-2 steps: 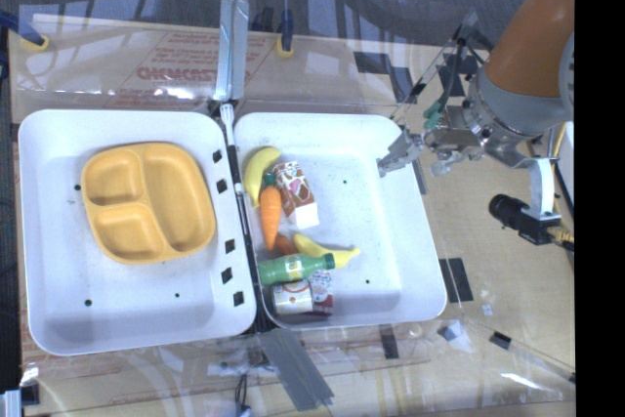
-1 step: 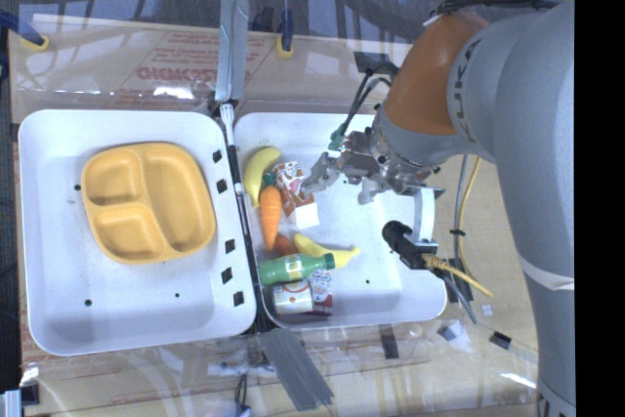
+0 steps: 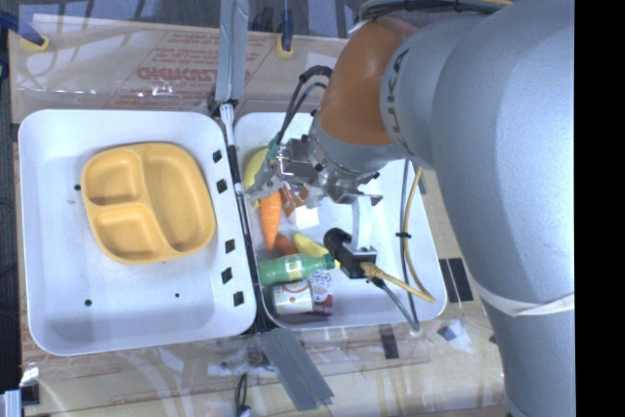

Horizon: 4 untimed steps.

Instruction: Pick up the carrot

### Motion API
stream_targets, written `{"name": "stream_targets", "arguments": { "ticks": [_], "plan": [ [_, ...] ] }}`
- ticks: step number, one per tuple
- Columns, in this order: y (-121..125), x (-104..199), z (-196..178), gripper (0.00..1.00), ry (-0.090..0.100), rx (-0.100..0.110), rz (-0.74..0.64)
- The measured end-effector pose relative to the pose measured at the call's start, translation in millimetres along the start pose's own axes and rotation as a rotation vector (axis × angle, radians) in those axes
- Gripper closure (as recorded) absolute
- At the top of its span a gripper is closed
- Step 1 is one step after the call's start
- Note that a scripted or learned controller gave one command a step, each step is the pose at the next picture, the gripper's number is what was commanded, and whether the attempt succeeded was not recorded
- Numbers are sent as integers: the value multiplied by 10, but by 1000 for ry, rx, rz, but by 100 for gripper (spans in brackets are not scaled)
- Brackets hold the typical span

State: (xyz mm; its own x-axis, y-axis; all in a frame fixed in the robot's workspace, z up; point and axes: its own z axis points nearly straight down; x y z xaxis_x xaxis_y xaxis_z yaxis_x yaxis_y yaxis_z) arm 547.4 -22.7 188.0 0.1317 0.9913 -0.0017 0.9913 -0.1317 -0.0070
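We take the carrot (image 3: 269,220) as our landmark; it lies in the right bin (image 3: 430,293), close to that bin's left wall, pointing lengthwise along the wall. Nearest to us, below the carrot, a small carton (image 3: 303,300) with red print sits at the bin's front edge, and just above it a green bottle (image 3: 293,269) lies on its side, its end almost touching the carrot's lower tip. A yellow piece (image 3: 311,246) rests just right of the carrot's lower half. Directly right of the carrot's upper end we see the pincer (image 3: 285,173), low over the pile; we cannot tell whether it is spread or pressed together, and nothing shows between its tips. A banana (image 3: 254,167) curves just above the carrot's top, against the wall. Well to the left of the carrot, in the left bin (image 3: 59,308), a yellow divided plate (image 3: 146,202) lies flat. Beyond the carrot, the grey arm (image 3: 488,142) with its orange band (image 3: 356,88) rises over the bench (image 3: 127,63).
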Motion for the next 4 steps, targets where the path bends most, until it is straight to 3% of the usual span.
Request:
{"name": "stream_targets", "arguments": {
  "ticks": [1, 2, 3, 4],
  "plan": [
    [1, -157, -816, 0, 0, -4, -136],
    [334, 54, 5, 0, 0, 0, -126],
    [343, 62, -58, 100, -1, 5, -134],
    [538, 568, -515, 100, -1, -6, -485]
  ]
}}
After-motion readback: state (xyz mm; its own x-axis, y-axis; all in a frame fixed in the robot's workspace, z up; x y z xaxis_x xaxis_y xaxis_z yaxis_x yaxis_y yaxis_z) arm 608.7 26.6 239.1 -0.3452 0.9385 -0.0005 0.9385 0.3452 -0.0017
